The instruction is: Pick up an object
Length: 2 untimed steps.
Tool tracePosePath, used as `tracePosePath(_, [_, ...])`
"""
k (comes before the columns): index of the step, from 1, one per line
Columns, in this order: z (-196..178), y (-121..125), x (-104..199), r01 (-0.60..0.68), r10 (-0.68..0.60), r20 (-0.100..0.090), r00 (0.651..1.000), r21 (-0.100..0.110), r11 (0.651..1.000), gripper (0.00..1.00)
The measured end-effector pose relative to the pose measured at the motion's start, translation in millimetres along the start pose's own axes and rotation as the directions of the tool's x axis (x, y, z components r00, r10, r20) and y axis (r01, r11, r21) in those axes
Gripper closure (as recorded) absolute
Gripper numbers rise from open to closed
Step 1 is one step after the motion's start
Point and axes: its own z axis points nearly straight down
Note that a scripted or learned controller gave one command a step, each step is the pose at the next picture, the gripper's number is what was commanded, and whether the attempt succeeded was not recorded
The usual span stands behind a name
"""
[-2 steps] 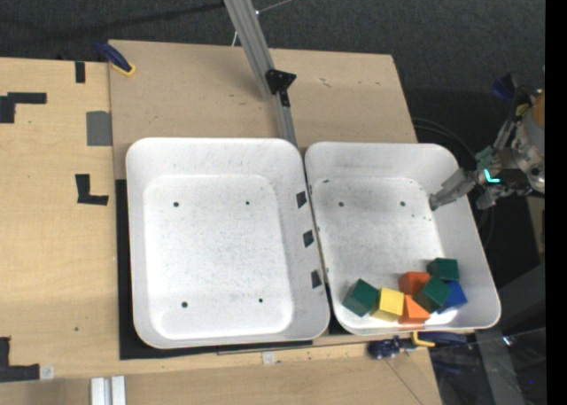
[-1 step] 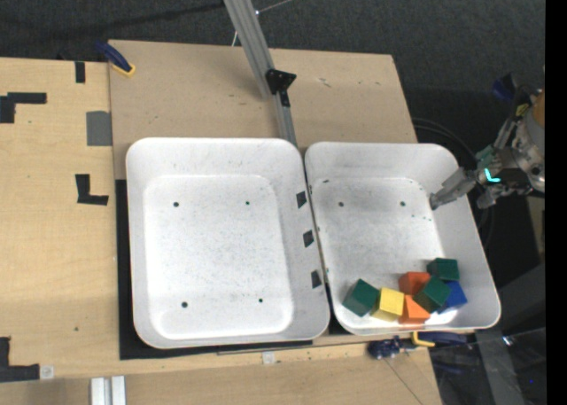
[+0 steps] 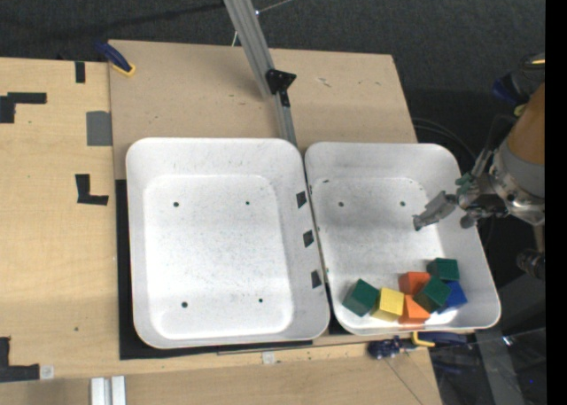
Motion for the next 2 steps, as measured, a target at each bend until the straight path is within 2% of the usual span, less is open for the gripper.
tracePosePath(2, [110.3,-11.3,13.9,0.001,-0.001,-0.001,1.0,0.0,1.0,0.0])
